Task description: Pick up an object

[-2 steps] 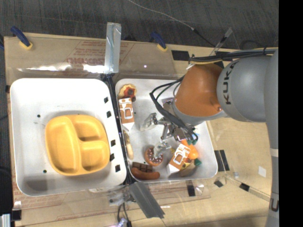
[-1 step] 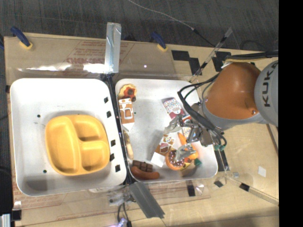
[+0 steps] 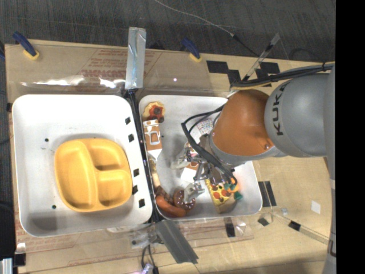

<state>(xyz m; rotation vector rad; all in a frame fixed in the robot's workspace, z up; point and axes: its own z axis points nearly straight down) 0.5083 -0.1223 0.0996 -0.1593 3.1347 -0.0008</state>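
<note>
My gripper (image 3: 189, 174) hangs low in the right bin (image 3: 177, 104), below the orange wrist band. Its two silvery fingers (image 3: 183, 160) stand apart, open, with nothing clearly held between them. Toy foods lie around it. A pizza slice (image 3: 222, 194) is just to its right. A brown sausage (image 3: 168, 206) and a dark donut (image 3: 180, 197) lie at the bin's near edge. An orange-and-white piece (image 3: 151, 136) and a small dark round piece (image 3: 154, 112) sit along the bin's left wall. The arm hides the bin's right part.
The left bin (image 3: 34, 113) holds a yellow divided tray (image 3: 94, 173). A black divider with clips (image 3: 136, 147) runs between the bins. Cables (image 3: 197, 124) loop off the wrist over the right bin. Tape and clamps line the bench's far edge.
</note>
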